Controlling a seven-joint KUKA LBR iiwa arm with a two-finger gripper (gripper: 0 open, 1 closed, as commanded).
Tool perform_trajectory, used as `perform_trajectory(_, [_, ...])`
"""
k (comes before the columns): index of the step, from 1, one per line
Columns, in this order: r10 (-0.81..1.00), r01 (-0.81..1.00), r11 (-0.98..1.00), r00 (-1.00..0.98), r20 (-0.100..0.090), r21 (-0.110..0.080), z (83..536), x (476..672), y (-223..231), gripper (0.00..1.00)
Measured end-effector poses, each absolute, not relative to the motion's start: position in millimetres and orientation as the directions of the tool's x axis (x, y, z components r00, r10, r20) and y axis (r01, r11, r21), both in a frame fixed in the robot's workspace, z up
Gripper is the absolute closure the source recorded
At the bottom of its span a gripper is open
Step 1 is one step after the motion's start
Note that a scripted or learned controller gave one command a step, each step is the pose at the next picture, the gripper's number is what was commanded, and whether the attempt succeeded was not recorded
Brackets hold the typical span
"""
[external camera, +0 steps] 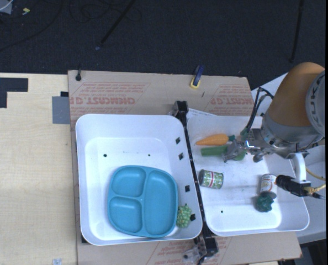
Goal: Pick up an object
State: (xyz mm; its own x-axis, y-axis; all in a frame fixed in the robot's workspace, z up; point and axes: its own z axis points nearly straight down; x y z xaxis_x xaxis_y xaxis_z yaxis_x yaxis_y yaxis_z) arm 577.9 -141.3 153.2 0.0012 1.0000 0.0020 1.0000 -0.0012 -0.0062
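Right now your end effector sits low in the right bin, just by the toy carrot and a green piece under it; can't tell if it's open or gripping anything. Nearby you've got a green-label can, a small tin w/ a teal lump. Left bin: blue divided plate, green grapes beside it.

In the right bin, an orange carrot lies flat at ten o'clock, a small can on its side toward eight.
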Motion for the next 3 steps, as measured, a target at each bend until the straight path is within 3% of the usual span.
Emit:
perform_trajectory(1, [1.0, 1.0, -0.003, 0.003, 0.003, -0.007, 98.7, 574.5, -131.3, 0.0])
perform_trajectory(2, [1.0, 1.0, -0.005, 0.005, 0.001, -0.005, 86.5, 573.7, -131.0, 0.0])
perform_trajectory(3, [1.0, 1.0, -0.012, 0.012, 0.002, -0.005, 97.2, 573.4, -133.1, 1.0])
